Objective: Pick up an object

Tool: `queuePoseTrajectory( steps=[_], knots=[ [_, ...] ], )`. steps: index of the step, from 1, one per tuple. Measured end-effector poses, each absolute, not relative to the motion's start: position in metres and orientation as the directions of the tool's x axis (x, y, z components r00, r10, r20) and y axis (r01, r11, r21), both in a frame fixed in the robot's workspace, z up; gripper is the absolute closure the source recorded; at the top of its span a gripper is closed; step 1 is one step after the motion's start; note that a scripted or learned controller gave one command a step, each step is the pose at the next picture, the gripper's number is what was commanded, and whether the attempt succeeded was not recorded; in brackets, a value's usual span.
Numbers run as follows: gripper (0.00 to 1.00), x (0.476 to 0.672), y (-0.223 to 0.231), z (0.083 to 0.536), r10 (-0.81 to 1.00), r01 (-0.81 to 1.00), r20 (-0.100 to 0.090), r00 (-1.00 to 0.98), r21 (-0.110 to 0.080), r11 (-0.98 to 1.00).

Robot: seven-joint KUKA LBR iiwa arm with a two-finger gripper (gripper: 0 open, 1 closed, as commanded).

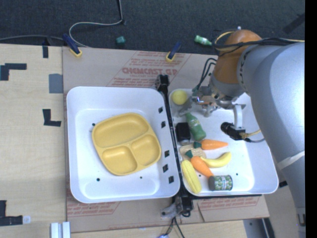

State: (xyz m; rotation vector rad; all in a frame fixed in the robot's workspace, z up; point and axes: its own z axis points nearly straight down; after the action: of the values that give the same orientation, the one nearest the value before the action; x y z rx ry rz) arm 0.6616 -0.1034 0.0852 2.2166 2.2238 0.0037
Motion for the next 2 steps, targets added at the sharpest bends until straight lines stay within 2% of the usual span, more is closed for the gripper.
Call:
queuePoseTrajectory(
  steps=[1,2],
  knots=[
    [0.0,0.5875,-0.0961,0.086,1.0,1.0,-0.001,0.0,0.001,0.0],
    [1.0,0.5881,-0.0965,0.0958,1.0,1.0,-0.003,0.0,0.004,0.0]
  ],
)
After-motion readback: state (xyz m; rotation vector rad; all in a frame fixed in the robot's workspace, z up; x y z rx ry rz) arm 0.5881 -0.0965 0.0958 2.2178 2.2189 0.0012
